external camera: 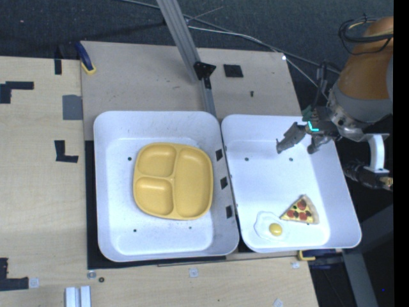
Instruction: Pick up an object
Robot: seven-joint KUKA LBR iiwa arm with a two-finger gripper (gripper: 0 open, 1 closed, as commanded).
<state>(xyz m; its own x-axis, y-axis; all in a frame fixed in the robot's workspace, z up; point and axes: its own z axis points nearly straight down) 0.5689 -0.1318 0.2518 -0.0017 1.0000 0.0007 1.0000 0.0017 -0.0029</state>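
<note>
The gripper [299,142] hangs over the far end of the right bin [332,171], close to its right wall. Its 2 fingers [286,141] are spread wide apart and there is nothing between them.

The things to pick up lie at the near end of the same bin. A toy pizza slice [300,210] sits there with its point toward the far end and its crust toward the near end, so its long way runs almost along the bin. Just beside it, to the left in the picture, is a toy fried egg [271,226]. The 2 toys are very close, maybe touching.

So the toys lie well apart from the fingers, straight toward the near rim of the bin. The pizza slice is the nearer one. I think the arm has to slide that way and then go down.

Nothing stands between the fingers and the toys, just bare white bin floor. The left bin [108,171] holds a yellow plate [173,180] with 3 parts. A grey pole [182,31] leans over the bench [38,171], far from the toys.
</note>
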